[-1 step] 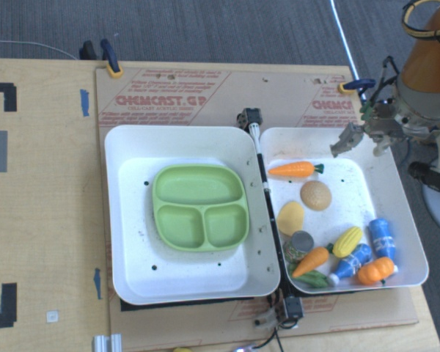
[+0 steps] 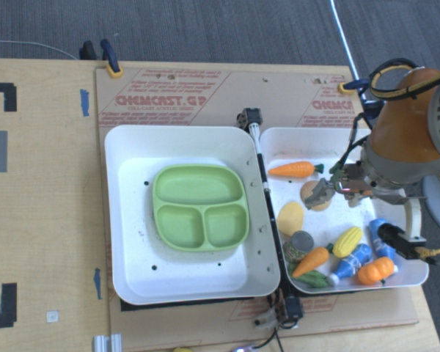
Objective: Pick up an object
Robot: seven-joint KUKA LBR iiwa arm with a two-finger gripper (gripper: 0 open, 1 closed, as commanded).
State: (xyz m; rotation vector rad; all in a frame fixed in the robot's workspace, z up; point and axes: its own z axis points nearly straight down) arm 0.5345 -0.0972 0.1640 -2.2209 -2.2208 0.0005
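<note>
Grey pincer (image 2: 324, 191) over right bin (image 2: 418, 277), touching tan round object (image 2: 313, 196)

end effector (image 2: 321, 193) over right bin (image 2: 418, 276) beside carrot (image 2: 292, 170).

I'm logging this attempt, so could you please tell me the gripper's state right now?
Gripper: over the right bin; open or shut cannot be told.

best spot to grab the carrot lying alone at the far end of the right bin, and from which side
Grip the carrot across the thick middle of its orange body, coming straight down from above. It lies flat along the right bin's far wall, with its green stub toward the arm, and with open floor on its near side, so closing the fingers across its narrow width probably suits best.
</note>
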